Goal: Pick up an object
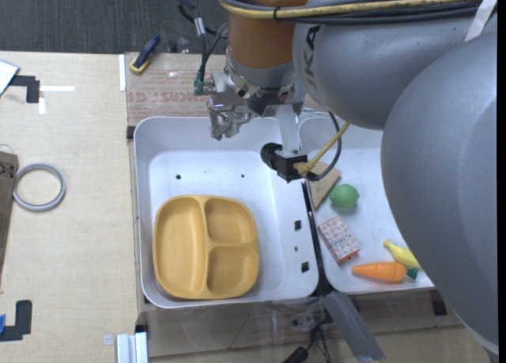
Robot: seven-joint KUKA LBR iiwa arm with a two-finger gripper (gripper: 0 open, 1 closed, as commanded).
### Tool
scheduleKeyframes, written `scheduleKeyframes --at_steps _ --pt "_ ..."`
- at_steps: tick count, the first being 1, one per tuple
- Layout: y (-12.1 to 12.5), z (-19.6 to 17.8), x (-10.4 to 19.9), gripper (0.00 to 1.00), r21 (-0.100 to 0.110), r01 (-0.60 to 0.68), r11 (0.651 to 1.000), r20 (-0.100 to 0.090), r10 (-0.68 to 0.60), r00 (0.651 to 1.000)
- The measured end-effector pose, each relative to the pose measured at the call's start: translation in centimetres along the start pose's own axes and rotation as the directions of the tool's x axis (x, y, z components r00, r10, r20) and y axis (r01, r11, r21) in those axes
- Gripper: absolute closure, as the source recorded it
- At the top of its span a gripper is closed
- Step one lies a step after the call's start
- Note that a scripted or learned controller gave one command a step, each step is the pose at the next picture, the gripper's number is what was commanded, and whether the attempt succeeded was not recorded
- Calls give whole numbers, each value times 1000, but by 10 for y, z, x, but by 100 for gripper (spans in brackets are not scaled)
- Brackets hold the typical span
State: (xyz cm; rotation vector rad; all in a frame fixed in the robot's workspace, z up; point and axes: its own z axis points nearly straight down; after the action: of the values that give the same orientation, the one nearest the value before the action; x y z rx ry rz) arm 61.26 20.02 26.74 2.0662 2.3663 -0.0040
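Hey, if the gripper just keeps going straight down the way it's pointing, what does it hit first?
Probably bare bin floor. The gripper hangs near the far edge of the left bin, and the yellow divided plate lies nearer the camera, likely out of its line, though depth is hard to judge.

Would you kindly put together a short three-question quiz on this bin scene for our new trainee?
1. True or false: the yellow divided plate lies in the left bin.
2. Which object lies nearest the carrot? A) green ball B) yellow item C) tape roll
3. Fill in: the end effector hangs over the ___ bin's far edge.

Key: 1 true. 2 B; the yellow item lies just beyond the carrot's leafy end in the right bin. 3 left; whether it is open or shut cannot be judged from this view.
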Motion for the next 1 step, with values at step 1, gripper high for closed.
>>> scheduleKeyframes --at_steps 1 --pt "0 0 0 0 0 0 1000 0 0 1000"
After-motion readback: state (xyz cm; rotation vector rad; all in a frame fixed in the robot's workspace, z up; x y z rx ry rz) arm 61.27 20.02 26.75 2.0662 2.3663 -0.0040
